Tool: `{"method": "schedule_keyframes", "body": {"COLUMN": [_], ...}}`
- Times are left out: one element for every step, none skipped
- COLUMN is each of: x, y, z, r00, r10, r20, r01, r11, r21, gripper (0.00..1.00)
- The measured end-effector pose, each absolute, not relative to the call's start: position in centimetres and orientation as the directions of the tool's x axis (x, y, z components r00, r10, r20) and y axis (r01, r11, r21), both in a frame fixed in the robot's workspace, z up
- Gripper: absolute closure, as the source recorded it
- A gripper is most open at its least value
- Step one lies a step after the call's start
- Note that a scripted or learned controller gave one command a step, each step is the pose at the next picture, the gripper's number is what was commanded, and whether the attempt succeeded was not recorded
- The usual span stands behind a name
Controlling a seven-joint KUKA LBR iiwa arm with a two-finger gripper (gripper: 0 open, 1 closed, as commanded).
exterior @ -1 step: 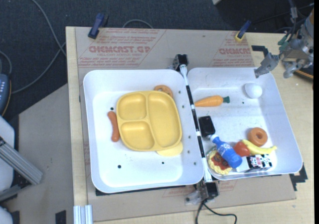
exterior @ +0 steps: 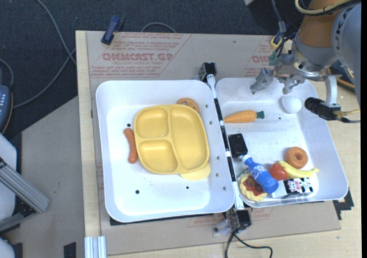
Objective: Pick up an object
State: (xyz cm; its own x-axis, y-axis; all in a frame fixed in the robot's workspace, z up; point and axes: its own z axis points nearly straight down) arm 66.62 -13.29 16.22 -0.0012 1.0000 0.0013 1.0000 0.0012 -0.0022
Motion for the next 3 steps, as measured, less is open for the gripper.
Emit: {"method": "schedule_keyframes", "body": {"x": [65.1,56.5,48.6], "y": [-13.3,-16.1,-12.3], "z": [8.4,8.4,8.4], "r00": [0.001,0.002,0.001], "r10": [1.000,1.000,1.000], "r20": [0.001,0.000,0.001], "r01": [1.000,1.000,1.000], "r11": [-0.001,-0.002,-0.001], "r21": [-0.002,-0.002,-0.001], "gripper": [0.00,0.00,0.00]}}
